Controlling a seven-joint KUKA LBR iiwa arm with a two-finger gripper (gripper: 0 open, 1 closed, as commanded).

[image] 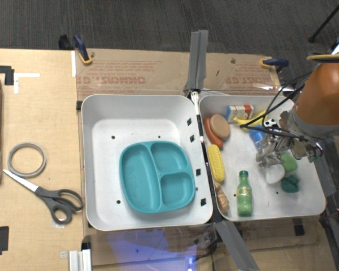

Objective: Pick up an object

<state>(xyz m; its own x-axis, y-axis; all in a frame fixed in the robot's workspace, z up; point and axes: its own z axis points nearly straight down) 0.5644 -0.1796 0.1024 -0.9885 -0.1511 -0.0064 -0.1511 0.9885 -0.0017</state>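
Metal two-finger gripper (269,154) hangs low over the right shallow white plastic bin (313,208), below the arm's glossy orange band (323,95); whether it is clenched or released cannot be told from this slanted view. Just beside its tip, on the far side from the left bin, lie a pale green rounded piece (288,164), a white rounded lump (274,174) and a dark green knobbly toy (290,184). A green plastic bottle (244,194) lies nearby, its long axis running up and down the view, cap toward the far edge. Farther toward the left bin, a bumpy yellow corn cob (216,162) lies lengthwise along the bin wall, with a smooth orange-brown oval piece (218,129) beyond it. Well apart, the left white bin (101,151) carries a matte teal three-compartment plate (157,176).
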